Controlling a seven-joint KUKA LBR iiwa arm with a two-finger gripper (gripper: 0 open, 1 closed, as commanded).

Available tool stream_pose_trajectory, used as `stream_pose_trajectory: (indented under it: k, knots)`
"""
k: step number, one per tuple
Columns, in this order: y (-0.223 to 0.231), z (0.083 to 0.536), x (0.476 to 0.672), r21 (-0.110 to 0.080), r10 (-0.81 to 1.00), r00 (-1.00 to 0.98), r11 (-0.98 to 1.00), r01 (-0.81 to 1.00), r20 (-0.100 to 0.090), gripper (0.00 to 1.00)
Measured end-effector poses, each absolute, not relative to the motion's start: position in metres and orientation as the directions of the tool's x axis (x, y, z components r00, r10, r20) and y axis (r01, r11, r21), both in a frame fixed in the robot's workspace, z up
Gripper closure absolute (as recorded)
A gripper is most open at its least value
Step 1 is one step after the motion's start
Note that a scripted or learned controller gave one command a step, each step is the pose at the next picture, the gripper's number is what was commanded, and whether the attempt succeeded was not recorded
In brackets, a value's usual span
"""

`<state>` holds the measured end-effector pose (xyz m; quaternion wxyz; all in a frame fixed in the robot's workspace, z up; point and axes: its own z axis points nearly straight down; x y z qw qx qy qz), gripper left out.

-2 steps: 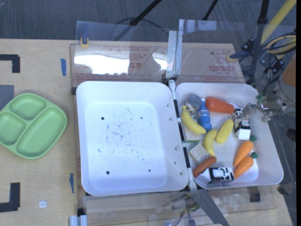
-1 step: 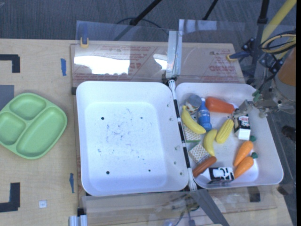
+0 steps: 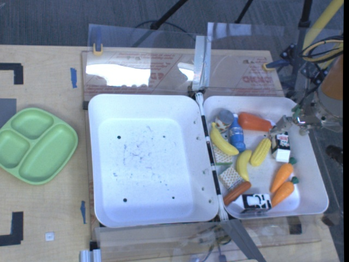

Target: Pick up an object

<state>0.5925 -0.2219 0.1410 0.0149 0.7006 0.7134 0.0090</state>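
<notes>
Toy foods crowd the right bin [image 3: 319,195]: a corn cob [image 3: 260,152], two bananas [image 3: 221,141], carrots [image 3: 282,184], a sausage [image 3: 237,192] and a blue bottle [image 3: 236,135]. The gripper [image 3: 284,125] hovers at the bin's upper right, near a small white block [image 3: 282,148]; whether the jaws are open cannot be told. A clean grasp calls for descending squarely over one isolated piece, clear of its neighbours. The left bin [image 3: 98,146] adjoins.

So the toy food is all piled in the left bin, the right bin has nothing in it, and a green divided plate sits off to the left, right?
Not quite: the bins are swapped. The camera view shows the toy food piled in the right bin, while the left bin has nothing in it. The green divided plate does sit off to the left.
</notes>
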Motion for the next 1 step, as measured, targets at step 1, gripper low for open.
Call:
stream_pose_trajectory:
  k: [1]
  knots:
    - [-0.2205, 0.2651, 0.6513, -0.001, 0.973, 0.233, -0.233, 0.973, -0.002, 0.0]
